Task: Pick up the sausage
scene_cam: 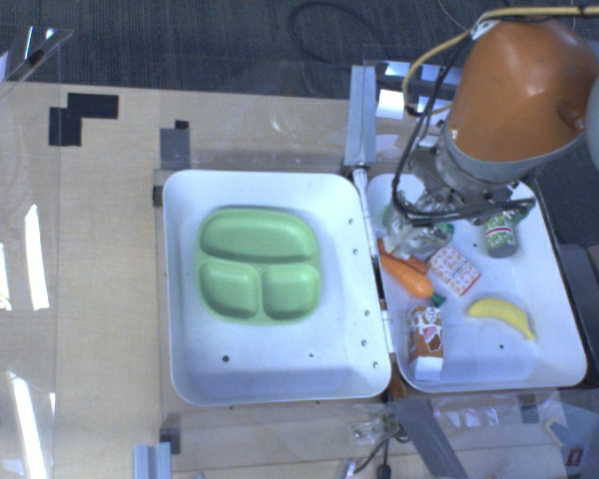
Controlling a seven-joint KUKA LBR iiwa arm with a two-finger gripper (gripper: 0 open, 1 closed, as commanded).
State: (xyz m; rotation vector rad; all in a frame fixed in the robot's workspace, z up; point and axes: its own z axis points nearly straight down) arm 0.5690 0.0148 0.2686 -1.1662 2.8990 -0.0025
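Arm (514,93) hangs over the right bin (554,352) holding carrot (407,274), banana (501,316); green tray (260,264) fills the left bin (270,377).

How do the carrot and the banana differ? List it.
The carrot is orange; the banana is yellow. The carrot is straight and tapered, the banana curved. The carrot lies by the right bin's left wall, the banana toward its right. Both lie flat in that bin.

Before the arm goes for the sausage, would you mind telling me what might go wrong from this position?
1. The arm hangs over the back of the right bin and hides what lies under it, so the grasp may miss its target.
2. The carrot, patterned packet and small carton lie crowded near that bin's left wall; a descent there might catch the wrong item.
3. The small cup stands beside the wrist and might be knocked over.
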